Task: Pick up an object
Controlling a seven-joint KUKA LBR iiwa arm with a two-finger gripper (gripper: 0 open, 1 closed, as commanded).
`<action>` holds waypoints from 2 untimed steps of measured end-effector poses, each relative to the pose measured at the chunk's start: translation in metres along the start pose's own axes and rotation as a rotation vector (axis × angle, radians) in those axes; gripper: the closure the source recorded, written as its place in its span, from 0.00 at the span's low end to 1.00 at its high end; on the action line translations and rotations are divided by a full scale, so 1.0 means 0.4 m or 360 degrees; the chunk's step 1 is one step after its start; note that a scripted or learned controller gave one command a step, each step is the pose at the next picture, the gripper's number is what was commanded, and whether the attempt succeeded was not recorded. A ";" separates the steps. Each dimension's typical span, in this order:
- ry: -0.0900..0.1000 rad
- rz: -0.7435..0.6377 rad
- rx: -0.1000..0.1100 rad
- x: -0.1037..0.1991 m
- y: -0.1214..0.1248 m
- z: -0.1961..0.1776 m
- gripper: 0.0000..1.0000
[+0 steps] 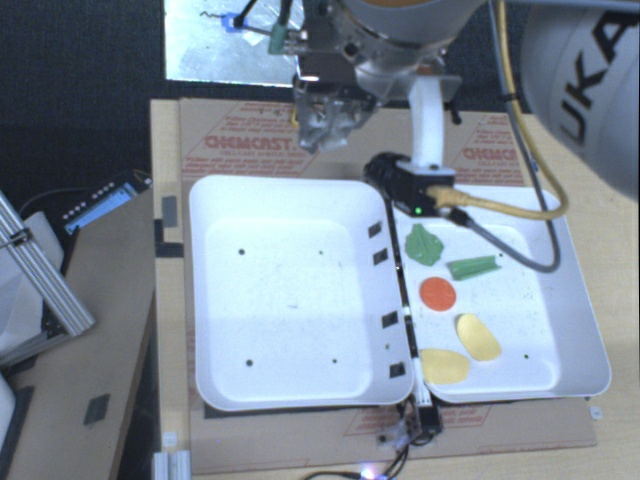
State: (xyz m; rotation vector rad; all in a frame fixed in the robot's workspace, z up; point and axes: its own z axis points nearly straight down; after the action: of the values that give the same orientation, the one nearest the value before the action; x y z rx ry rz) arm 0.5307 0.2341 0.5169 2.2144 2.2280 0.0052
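You are seeing the gripper (325, 128) hovering above the far rim of the left bin (285, 183); whether it is clenched or released, you cannot tell. Nothing is picked yet: the green leaf (423, 245), red disc (437, 294) and yellow pieces (478, 337) are lying in the right bin (575, 348), below and to its right.

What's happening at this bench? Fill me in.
A KUKA arm reaches in from the right to pick up an object. Its gripper sits above the far edge of the left bin, holding nothing I can see. The right bin holds a green leaf, a green stick, a red disc and two yellow pieces.
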 end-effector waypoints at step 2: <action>-0.0004 0.0016 0.0008 -0.161 -0.114 0.049 1.00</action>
State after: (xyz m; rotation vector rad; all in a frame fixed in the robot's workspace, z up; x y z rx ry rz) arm 0.4857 0.1697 0.4969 2.2264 2.2182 -0.0034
